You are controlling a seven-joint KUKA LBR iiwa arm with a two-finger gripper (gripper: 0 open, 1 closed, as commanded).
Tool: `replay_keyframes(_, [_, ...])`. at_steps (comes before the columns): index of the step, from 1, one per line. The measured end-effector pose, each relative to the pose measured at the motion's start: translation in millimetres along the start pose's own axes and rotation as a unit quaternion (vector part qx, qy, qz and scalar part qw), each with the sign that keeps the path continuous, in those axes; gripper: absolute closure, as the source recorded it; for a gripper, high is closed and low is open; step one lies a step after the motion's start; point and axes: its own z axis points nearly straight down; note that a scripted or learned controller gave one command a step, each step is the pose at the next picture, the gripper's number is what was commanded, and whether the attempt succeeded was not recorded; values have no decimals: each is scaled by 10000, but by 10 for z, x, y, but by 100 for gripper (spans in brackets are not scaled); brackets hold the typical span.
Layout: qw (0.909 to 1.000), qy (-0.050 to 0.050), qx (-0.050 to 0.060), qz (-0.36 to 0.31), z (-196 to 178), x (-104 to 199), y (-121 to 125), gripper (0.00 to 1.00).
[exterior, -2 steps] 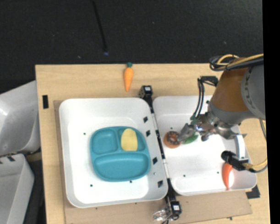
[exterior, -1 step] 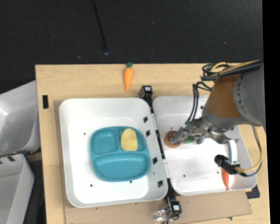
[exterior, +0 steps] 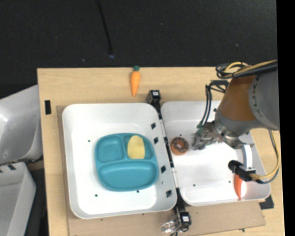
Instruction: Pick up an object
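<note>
Camera view, looking down at a slant: you have the arm (exterior: 248, 104) reaching in from the right over the right bin (exterior: 198, 186), its orange band above the wrist, and the gripper (exterior: 200, 139) low over the bin's left half. You cannot tell from here whether the claw is spread or closed; its tips are a dark blur.

Just to the left of the gripper lies a small brown doughnut (exterior: 179, 145), on the floor of the right bin close to the wall shared with the left bin. It is round, so it has no long axis to speak of, and it lies flat with its hole facing up. It looks very near the claw; whether the two touch is unclear.

Near the right bin's lower right corner you can see a red-orange piece (exterior: 239, 187), its long axis running roughly up and down the picture, partly under a black fitting.

In the left bin (exterior: 77, 190) sits a blue divided tray (exterior: 125, 174) with a pale yellow item (exterior: 136, 147) in its upper right compartment. A toy carrot (exterior: 135, 81) lies on the bench (exterior: 79, 86) beyond the bins, green end pointing away from them.
</note>
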Motion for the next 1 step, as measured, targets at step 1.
replay_keyframes(1, [10000,-11,65,-32,-436,-51,30,100])
